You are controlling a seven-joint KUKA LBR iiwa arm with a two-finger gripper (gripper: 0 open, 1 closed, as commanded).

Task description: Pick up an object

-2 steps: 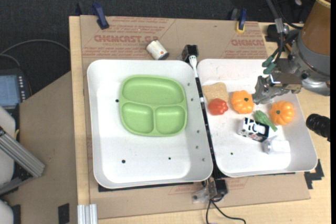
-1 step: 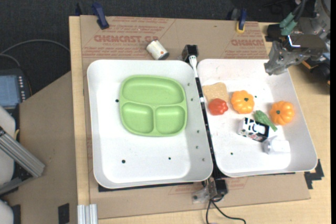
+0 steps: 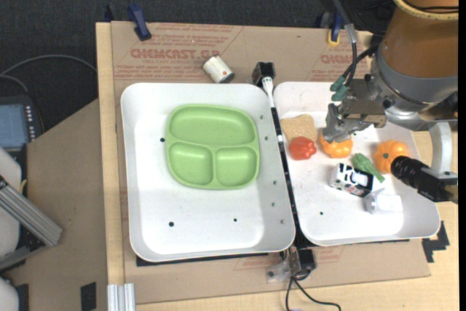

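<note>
Camera view, left to right: you've got a smooth green divided plate (image 3: pixel 213 145) lying mid left bin (image 3: pixel 145 229). In the right bin (image 3: pixel 408 226), near its left edge, a glossy red pepper (image 3: pixel 303 148) lies by tan bread (image 3: pixel 298 128). Your gripper (image 3: pixel 336 133) sits right over a rounded orange fruit (image 3: pixel 336 148); I can't tell its state. Crowding's your risk: that slick fruit could roll into the pepper. Right of it lies a black-and-white cow toy (image 3: pixel 352 178).

Grey arm (image 3: pixel 415 76) with broad orange band, black cables, metal claw (image 3: pixel 341 129).
</note>
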